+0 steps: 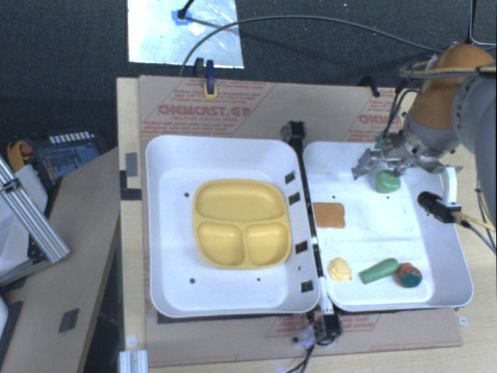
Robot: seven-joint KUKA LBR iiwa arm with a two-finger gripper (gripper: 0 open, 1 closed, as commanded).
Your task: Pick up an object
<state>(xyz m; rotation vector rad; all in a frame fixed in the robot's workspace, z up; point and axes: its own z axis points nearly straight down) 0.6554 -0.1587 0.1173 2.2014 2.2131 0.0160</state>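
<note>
Clamp: a black clamp [326, 326] trailing wires, at the near end of the gap between the two bins, on the front edge of the bench.
Claw: the claw [388, 168] hangs low over the far part of the right bin [435, 239], at the end of the arm [450, 99], which reaches in from the right.
Grip: cannot tell how far open it is, nor whether it has hold of anything.
Blob: a round green blob [387, 182] just under the claw, in the far half of the right bin and clear of the walls. Whether the claw touches it cannot be told.
Square: a flat brown square [329, 215] on the bin floor, left of the blob and nearer the camera, close to the wall by the gap.
Roll: a green roll [378, 270] lying at a slant in the near part of the right bin.
Ball: a red ball [409, 275] with darker patches, just beside the roll's right end, near the front right corner.
Lump: a pale yellow lump [338, 270] left of the roll, near the front left corner of that bin.
Left bin: the left bin [171, 208], well apart from the claw.
Plate: a yellow plate [239, 222] with three compartments, one wide at the far side and two at the near side, lying flat in the middle of the left bin.
Card: a brown printed card [233, 107] under both bins.
Foil: a silvery foil [182, 22] on the dark floor beyond the bench.
</note>
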